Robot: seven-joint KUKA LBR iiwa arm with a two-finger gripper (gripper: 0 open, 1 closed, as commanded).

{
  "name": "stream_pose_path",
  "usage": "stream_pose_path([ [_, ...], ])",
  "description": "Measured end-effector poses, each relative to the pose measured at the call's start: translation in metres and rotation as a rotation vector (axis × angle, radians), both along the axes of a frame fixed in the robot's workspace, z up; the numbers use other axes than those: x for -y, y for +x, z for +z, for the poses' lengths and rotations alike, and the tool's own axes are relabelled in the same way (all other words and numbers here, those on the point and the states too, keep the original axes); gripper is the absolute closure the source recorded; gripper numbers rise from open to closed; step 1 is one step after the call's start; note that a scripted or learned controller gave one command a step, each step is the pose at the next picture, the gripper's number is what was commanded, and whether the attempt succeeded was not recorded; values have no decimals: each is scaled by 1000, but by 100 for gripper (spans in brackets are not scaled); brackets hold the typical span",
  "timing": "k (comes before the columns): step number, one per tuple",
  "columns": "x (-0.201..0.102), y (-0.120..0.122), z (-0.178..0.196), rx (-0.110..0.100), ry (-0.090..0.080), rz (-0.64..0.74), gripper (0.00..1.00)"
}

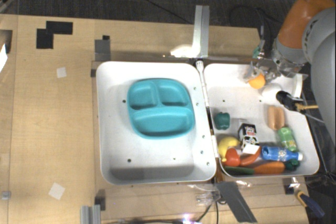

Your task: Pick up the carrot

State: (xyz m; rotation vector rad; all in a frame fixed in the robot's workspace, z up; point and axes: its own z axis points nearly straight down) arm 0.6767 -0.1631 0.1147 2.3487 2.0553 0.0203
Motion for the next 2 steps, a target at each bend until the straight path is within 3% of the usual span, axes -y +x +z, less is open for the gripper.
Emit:
stream_pose_path([
  [1, -66, -6, -25, -19, 15, -448, 100],
  [2, -75, -21, 8, -17, 16, -651, 100],
])
